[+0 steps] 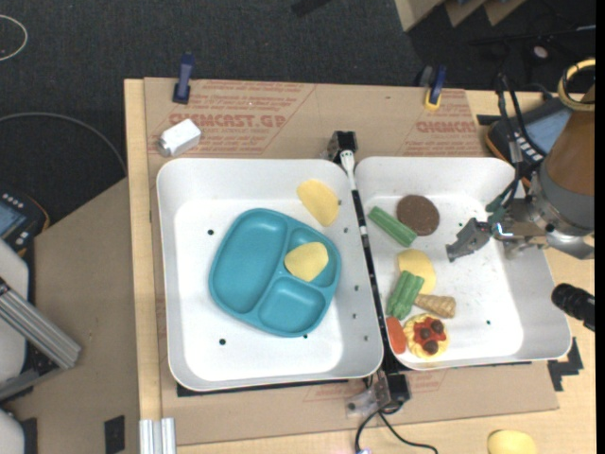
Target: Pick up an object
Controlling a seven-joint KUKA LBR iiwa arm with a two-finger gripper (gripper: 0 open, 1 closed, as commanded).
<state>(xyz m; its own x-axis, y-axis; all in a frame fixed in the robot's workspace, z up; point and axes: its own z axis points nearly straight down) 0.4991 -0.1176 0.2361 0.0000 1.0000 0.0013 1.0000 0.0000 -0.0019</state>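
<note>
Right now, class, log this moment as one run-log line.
arm: right bin | end effector: above bin floor, holding nothing | nearest: brown disc | left bin: blue divided plate

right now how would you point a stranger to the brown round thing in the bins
Look in the right bin, toward its far side. The brown disc lies flat there, just right of a green stick. It is the only dark, round piece among green and yellow ones.
</note>
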